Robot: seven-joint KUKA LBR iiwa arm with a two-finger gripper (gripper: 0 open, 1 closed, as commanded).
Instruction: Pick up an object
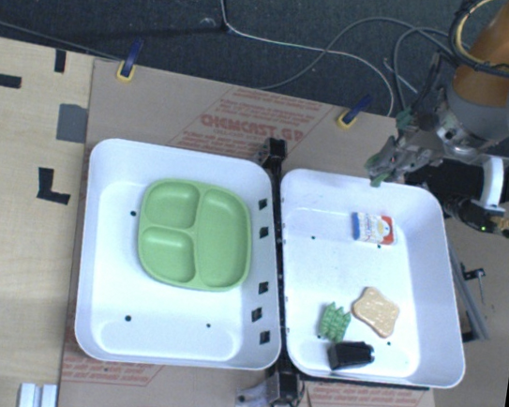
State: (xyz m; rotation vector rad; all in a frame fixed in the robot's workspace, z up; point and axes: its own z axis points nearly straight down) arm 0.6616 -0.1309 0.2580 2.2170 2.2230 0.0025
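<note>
The right bin [434,272] holds a small white packet with red and blue print [372,228] near its far side. Toward its near side lie a tan slice of toast [376,311], a green knobbly toy [333,322] and a black block [349,355]. My gripper [385,170] hangs above the far rim of the right bin, behind the packet and apart from it. No object shows between its fingers.
The left bin [109,224] carries a green divided plate [196,235]. Black clips run down the seam between the two bins [270,248]. Cables cross the dark floor behind the bench. Cardboard lies under the bins.
</note>
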